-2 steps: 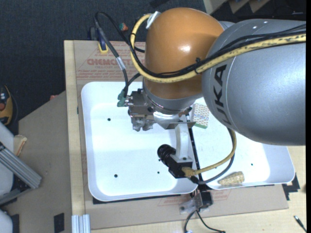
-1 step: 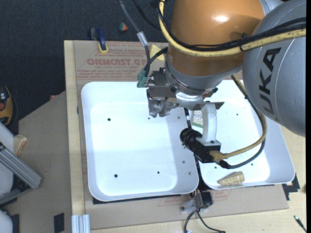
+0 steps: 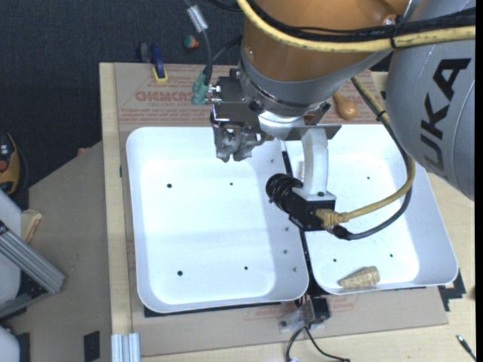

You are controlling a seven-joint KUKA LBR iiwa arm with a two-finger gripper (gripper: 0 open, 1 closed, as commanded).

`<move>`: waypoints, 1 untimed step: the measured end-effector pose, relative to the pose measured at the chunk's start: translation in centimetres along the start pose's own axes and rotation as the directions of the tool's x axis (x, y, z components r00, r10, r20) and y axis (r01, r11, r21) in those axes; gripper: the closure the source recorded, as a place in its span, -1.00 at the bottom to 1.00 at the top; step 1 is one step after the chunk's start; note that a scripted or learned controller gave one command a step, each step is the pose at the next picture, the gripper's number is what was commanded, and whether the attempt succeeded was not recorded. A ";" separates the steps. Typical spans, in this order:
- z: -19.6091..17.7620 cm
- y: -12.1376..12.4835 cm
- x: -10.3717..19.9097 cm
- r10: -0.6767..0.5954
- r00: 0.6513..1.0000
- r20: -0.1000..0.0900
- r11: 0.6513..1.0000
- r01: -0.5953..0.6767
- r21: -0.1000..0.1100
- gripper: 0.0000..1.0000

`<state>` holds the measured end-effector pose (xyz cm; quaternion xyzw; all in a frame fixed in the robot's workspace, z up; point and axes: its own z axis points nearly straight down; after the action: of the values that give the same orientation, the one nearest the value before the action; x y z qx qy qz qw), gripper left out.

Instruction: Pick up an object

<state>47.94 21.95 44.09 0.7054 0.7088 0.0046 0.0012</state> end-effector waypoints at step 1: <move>9.7 -0.2 0.5 0.005 1.000 0.010 1.000 -0.005 0.019 1.00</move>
<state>47.78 22.49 34.40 0.7072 0.7070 -0.0055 -0.0022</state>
